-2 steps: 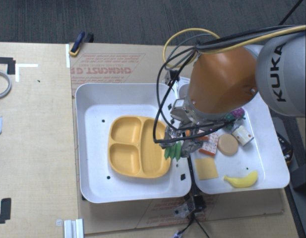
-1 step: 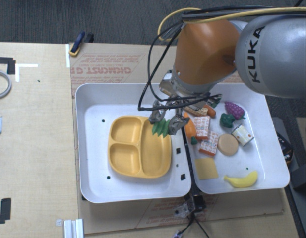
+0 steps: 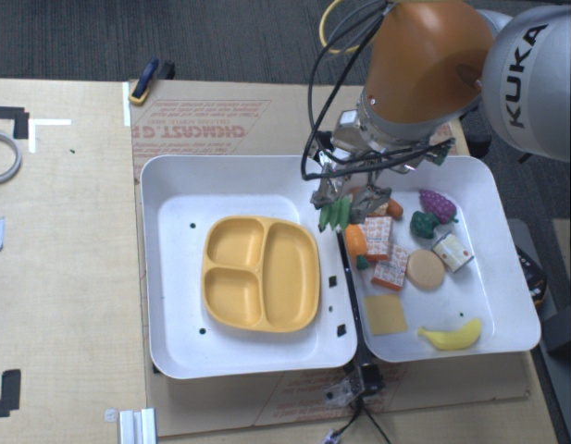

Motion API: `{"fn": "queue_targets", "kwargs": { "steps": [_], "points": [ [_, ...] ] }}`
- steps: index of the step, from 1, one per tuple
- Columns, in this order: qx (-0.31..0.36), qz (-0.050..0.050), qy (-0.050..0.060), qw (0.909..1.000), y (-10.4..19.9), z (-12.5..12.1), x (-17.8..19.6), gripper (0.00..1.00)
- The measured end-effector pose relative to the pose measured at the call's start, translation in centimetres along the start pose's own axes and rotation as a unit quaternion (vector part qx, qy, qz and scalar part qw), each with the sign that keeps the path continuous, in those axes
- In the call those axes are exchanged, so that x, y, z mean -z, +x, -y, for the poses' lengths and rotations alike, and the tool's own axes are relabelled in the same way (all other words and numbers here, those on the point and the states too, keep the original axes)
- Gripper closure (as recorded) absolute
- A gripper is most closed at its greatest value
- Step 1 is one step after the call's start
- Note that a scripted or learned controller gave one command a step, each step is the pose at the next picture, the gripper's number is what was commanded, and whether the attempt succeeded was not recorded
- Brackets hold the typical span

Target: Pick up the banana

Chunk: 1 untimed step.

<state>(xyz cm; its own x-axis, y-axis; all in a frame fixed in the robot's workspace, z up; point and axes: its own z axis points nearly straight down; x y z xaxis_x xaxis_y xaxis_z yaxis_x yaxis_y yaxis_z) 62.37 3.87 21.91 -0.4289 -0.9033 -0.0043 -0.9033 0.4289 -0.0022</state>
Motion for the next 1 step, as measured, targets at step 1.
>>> {"fn": "queue_targets", "kwargs": {
  "steps": [1],
  "points": [
    [0.000, 0.000, 0.000, 1.0000, 0.00, 0.00, -0.01, 0.00]
  ]
}}
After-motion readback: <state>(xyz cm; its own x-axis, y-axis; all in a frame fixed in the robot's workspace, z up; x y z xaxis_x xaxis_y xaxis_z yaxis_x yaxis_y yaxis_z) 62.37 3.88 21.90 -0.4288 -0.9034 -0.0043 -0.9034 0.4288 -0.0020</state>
